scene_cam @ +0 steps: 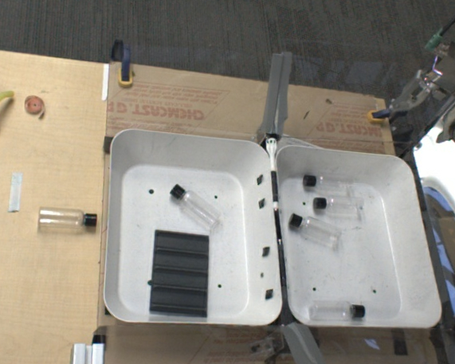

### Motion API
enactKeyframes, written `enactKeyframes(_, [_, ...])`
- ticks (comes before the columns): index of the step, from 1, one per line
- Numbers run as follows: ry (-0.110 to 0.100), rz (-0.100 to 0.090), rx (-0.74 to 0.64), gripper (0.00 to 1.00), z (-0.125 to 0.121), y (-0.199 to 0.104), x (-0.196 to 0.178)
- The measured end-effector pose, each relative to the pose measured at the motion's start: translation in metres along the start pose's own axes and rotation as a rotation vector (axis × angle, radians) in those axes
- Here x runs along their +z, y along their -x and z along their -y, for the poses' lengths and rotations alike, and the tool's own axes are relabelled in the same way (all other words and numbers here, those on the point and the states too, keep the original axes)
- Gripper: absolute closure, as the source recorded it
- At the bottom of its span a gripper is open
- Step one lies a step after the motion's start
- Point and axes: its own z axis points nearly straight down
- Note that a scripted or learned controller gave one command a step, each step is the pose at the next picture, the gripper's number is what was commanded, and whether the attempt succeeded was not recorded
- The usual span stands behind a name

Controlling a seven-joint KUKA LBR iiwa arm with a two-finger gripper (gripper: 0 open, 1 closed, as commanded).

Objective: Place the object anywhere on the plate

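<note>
Pick-up not yet begun. Gripper (454, 57) sits upper right, away from both bins; its grip state cannot be told. Vials (316, 230) lie in the right bin (424, 264), the plate (179, 272) in the left bin (114, 206). Next move, likely: descend onto a vial.

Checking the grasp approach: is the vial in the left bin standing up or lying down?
Lying down. The vial rests on its side on the left bin floor, black cap toward upper left, just above the dark ridged plate.
</note>
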Motion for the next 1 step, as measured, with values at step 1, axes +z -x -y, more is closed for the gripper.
enactKeyframes(1, [0.001,-0.001,0.041,0.00,-0.0300,0.0683,-0.0670])
